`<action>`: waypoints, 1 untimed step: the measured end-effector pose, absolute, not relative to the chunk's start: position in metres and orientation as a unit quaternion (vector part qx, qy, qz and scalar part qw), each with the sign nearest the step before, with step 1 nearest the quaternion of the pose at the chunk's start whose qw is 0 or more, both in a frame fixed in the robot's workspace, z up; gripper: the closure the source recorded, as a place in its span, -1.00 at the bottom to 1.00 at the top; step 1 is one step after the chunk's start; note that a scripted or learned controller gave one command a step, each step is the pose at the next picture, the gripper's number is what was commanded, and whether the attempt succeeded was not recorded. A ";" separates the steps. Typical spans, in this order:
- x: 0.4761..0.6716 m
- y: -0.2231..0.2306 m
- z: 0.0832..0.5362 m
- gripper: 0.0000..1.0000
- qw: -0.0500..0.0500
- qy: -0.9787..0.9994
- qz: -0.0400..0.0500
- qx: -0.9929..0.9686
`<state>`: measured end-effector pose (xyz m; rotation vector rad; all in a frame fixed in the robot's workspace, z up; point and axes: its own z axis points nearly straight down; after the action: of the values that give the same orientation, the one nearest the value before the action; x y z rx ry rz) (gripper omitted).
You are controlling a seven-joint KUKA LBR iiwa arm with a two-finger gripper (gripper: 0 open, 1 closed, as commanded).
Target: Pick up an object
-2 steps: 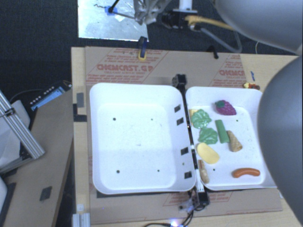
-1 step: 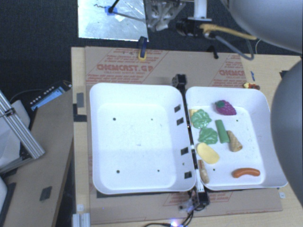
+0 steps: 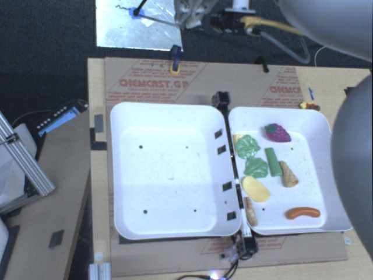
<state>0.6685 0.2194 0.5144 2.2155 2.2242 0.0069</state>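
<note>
2 white bins side by side on the counter [image 3: 145, 74].
Right bin [image 3: 309, 124] holding toy foods: purple grapes [image 3: 277, 133], sausage [image 3: 303, 213]. Hand [image 3: 191, 7] high at far edge; grip impossible to tell.

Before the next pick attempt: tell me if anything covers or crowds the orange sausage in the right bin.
Nothing lies on the orange sausage. It sits apart near the right bin's front edge, with bare floor all round. The closest things, the yellow piece and tan cone, are not touching it.

Yellow clamp [image 3: 175, 67] sat at bench's far edge; foil sheet [image 3: 137, 14] lay beyond, alu rail [image 3: 23, 159] at left.
</note>
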 end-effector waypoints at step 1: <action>0.659 0.234 0.537 1.00 0.001 0.709 0.002 0.705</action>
<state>0.6585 0.2344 0.5365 2.2146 2.2254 0.0063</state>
